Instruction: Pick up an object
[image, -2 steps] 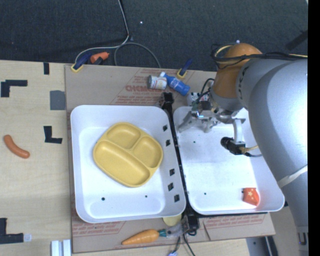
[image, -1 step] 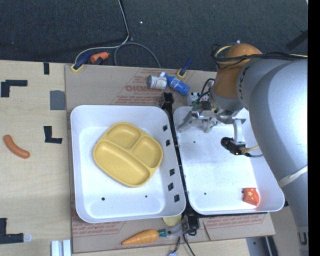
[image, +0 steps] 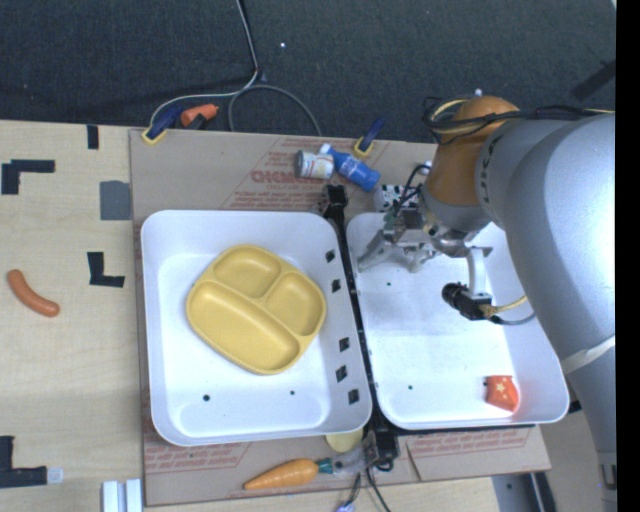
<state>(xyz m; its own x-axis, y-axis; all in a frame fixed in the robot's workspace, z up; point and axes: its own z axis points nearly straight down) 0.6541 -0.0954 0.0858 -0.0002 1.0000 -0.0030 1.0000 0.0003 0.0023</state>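
Where the right bin (image: 560, 400) rounds into its near right corner, a small orange-red chunk (image: 501, 392) lies on the white floor, blocky in shape with a paler patch on its top face. In the left bin (image: 160, 300) a yellow plate (image: 258, 307) lies flat and a little skewed, its rounded body split into three compartments. Counted up, there are two white bins side by side on a sheet of brown cardboard (image: 230, 180), one plate, one chunk, one grey arm (image: 560, 230) with an orange band (image: 460, 160), one toy carrot (image: 282, 474) on the cardboard in front of the bins, one reddish sausage (image: 33, 293) out on the desk (image: 60, 400) at the far left, and one blue-and-white bottle (image: 340, 165) on its side behind the bins. The jaws hang low over the far left corner of the right bin, close to the divide between the bins; whether they are wide or narrow I cannot tell, and nothing can be seen between them. The chunk sits well apart from them, diagonally across the same bin, while the plate lies beyond the divide to their left, nearer than the chunk but not touching.
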